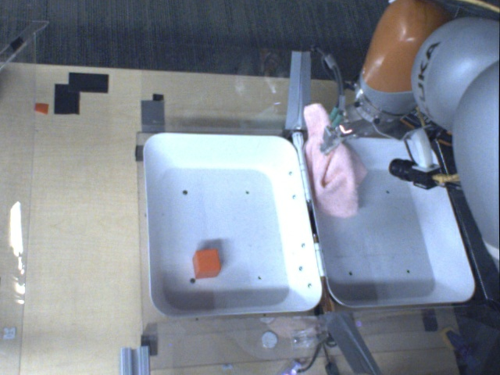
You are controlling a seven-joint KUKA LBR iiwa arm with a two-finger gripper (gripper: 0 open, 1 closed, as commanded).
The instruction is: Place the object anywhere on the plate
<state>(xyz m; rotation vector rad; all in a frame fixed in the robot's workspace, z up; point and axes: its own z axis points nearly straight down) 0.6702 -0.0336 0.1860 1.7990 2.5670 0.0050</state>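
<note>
The arm bends in from the right, its claw [334, 133] pinching the top of a pink cloth [334, 174] that hangs just below it over the right bin [406, 280]. An orange block [207, 263] lies far to the claw's lower left, in the left bin [226, 299].

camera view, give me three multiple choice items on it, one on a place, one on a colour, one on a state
1. Where is the orange cube?
A. left bin
B. right bin
C. on the bench

2. What colour is the cloth?
A. blue
B. pink
C. green

3. How does the cloth lie?
A. flat in the left bin's middle
B. folded on the bench
C. hanging at the gripper, by the wall between the bins

Key: 1 A, the cube sits in the left bin near its front. 2 B, the cloth is pale pink. 3 C, it droops from the gripper over the right bin, beside the dividing wall.
</note>
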